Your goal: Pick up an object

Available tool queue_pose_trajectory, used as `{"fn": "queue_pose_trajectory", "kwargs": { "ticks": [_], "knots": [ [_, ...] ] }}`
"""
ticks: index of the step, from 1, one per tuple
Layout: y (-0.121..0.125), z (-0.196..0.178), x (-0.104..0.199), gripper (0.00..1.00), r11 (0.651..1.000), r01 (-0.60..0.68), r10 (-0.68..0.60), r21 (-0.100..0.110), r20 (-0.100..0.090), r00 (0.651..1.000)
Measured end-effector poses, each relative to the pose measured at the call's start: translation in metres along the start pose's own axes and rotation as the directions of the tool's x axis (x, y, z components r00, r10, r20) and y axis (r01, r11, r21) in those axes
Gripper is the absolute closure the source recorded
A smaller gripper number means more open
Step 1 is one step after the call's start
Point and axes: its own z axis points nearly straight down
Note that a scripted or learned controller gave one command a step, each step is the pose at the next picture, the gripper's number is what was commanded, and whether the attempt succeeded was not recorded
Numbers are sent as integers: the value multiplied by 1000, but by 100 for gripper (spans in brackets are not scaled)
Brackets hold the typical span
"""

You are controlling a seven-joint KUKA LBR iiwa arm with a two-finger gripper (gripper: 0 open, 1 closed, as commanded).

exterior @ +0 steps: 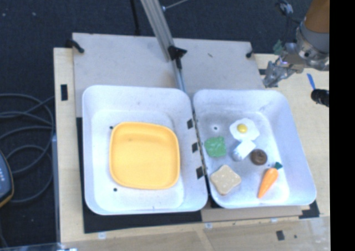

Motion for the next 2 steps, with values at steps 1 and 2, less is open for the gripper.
{"fn": "queue_pose_trajectory", "kwargs": {
  "ticks": [1,2],
  "knots": [
    [-20,14,46,100,1000,1,-1,6,-1,1000],
    [-29,22,91,100,1000,2,-2,6,-1,1000]
  ]
}}
